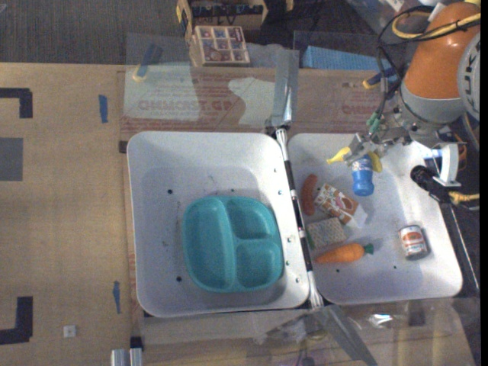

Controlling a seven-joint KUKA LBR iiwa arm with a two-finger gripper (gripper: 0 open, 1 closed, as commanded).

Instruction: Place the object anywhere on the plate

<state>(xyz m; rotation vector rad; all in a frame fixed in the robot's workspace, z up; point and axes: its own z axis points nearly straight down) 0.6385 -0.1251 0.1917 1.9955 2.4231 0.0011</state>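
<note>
A teal divided plate [230, 242] lies in the left bin [152, 174]. In the right bin [442, 273] are a blue bottle [363, 178], a brown sausage [308, 194], a small printed carton [336, 203], a grey-green sponge [326, 232], an orange carrot [342, 254] and a small red-labelled can [412, 242]. My gripper [367, 151] hangs over the back of the right bin, directly above the blue bottle's top. A yellow piece [339, 157] sticks out to the gripper's left. Whether the bottle is held is unclear.
A metal divider [293, 204] separates the two bins. Behind them lie a clear sheet on cardboard [198, 101] and a small box of tiles [220, 44]. Black and yellow cables [438, 185] run along the right bin's right rim.
</note>
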